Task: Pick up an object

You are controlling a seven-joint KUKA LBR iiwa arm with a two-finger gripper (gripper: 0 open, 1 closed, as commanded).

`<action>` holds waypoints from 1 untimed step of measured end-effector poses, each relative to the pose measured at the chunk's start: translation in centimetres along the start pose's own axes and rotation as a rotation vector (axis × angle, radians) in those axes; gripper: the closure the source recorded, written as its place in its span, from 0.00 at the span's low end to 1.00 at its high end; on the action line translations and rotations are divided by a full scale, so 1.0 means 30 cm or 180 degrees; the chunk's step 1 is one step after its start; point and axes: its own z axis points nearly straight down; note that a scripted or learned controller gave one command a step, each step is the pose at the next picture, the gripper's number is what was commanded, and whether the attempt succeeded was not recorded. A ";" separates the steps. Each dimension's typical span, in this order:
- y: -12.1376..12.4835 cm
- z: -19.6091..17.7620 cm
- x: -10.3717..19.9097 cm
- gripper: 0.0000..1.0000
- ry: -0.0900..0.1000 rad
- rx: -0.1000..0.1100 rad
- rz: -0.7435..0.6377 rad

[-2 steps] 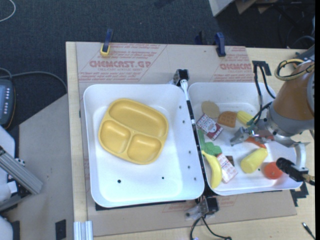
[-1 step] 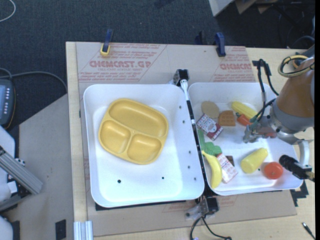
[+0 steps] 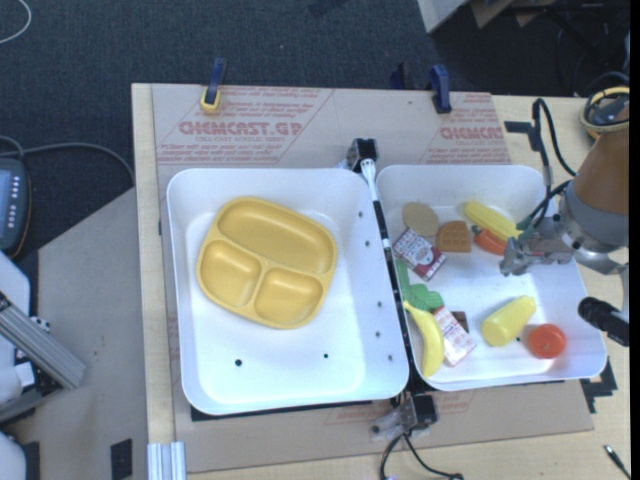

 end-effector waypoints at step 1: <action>0.031 -0.190 0.021 1.00 -0.0002 -0.0013 -0.0008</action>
